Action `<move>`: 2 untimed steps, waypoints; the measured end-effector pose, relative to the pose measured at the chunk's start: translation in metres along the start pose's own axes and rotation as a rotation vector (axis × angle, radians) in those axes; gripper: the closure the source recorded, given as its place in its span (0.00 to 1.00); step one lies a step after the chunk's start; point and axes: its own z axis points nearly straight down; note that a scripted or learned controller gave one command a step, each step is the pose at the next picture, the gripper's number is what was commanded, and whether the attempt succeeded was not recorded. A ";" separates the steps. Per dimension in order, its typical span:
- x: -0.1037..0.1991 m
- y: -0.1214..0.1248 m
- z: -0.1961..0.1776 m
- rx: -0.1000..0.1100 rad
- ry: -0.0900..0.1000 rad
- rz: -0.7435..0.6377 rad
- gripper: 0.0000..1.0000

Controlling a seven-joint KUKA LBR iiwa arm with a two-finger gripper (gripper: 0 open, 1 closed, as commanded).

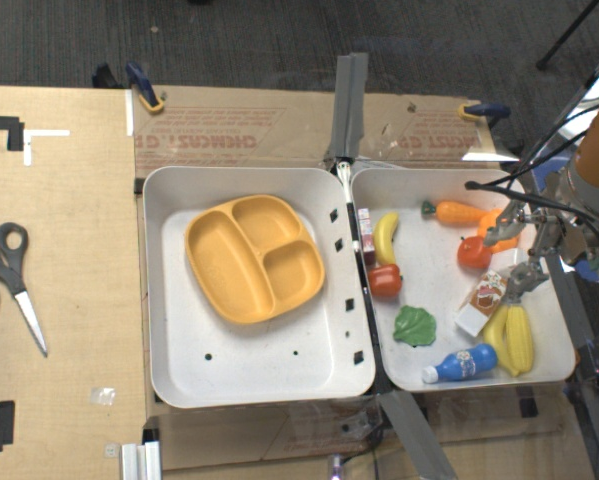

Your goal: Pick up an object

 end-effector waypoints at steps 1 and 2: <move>0.010 -0.019 0.111 0.001 -0.003 -0.017 0.00; 0.030 -0.035 0.111 0.001 -0.001 0.000 0.00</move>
